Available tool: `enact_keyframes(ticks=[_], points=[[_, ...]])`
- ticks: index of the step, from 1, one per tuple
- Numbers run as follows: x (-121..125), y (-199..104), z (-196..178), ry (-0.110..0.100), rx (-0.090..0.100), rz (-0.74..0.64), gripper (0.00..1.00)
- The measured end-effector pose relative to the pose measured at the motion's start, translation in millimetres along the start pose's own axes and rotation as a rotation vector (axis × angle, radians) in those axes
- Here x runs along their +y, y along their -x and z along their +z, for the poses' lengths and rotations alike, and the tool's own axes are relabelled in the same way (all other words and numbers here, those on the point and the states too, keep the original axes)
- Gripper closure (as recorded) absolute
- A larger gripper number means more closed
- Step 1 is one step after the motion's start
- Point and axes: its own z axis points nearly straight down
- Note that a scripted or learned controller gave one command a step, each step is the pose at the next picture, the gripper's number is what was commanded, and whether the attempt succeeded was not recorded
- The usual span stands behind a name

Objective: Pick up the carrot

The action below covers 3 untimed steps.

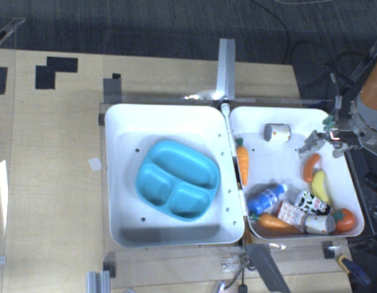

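Over at the right rim of the right bin [353, 182], the end effector [326, 140] hangs above the bin's upper right corner, and whether it is clenched or released cannot be told from this slanted view. Nothing can be seen in its grasp. Just below it lies a small orange piece [310, 166], and beside that a yellow banana [321, 186] pointing toward the bin's lower right.

The carrot [242, 162] lies well apart from the end effector, along the left wall of the same bin, its green top toward the far side and its orange body running toward the near side. A small grey can [277, 132] lies on its side between the carrot and the end effector, near the far wall.

Along the near wall a cluster crowds together: a blue bottle [265, 198], a second orange vegetable [277, 223], a patterned box [291, 213], a black-and-white item [312, 203], a grey cylinder [319, 224] and a red-orange fruit [344, 220].

The left bin [118, 182] holds a blue divided plate [177, 179], lying at a tilt to the walls. Both bins sit on the wooden desk [48, 182].
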Motion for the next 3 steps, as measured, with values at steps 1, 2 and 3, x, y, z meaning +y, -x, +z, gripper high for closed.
enact_keyframes(ticks=[1,2,3], points=[[0.0,0.0,0.0,0.000,0.000,0.000,0.00],[2.9,-84.5,63.5,0.001,0.000,-0.180,0.00],[-8.2,15.1,70.9,0.003,-0.001,-0.037,0.00]])
